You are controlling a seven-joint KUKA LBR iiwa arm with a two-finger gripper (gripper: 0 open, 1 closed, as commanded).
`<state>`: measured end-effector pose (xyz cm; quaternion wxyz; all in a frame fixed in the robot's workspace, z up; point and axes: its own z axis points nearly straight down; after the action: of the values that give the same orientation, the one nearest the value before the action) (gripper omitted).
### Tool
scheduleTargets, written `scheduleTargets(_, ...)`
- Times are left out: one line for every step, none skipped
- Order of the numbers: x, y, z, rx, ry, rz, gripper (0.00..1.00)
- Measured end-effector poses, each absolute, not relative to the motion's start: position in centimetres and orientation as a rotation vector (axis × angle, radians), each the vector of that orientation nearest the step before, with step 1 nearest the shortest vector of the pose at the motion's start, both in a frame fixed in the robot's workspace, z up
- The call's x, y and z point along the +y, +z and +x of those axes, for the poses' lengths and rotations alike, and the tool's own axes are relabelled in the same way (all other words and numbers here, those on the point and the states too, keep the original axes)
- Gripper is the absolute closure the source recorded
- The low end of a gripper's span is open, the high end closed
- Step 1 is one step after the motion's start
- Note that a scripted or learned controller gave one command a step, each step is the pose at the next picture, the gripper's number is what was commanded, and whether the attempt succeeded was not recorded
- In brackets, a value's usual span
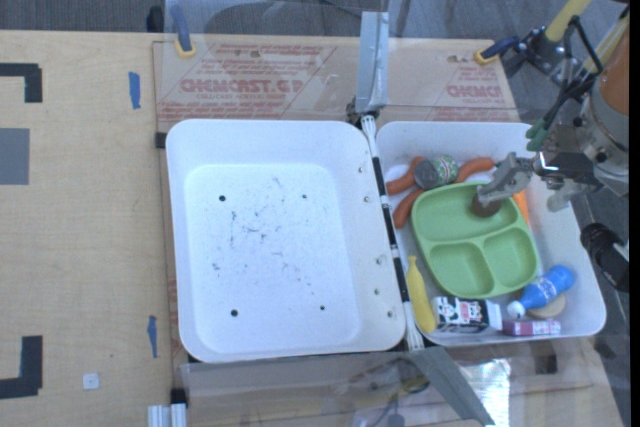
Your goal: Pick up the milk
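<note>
At the bottom edge of the right bin [592,300], in the lower right of the frame, the milk carton [462,313] lies on its side, black-and-white print showing, between a yellow banana [420,300] on its left and a blue-capped bottle [546,290] on its right. Just above it sits a green divided plate [478,245]. Farther up, the gripper [492,199] hangs over the plate's upper right compartment, well apart from the milk; whether its fingers are spread or closed I cannot tell. Orange sausages [405,183] lie beyond the plate. The left bin [266,137] fills mid-frame.
</note>
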<state>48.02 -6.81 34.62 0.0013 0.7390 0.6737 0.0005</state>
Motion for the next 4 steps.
scheduleTargets(-4.6, 20.1, 48.6, 2.183, -0.001, 2.260, 0.00)
scheduleTargets(-9.9, 31.9, 50.9, 2.328, 0.000, 2.106, 0.00)
scheduleTargets(-9.6, 16.8, 54.4, 2.330, -0.001, 2.109, 0.00)
scheduleTargets(-10.0, 34.9, 60.6, 1.621, -0.001, 2.689, 0.00)
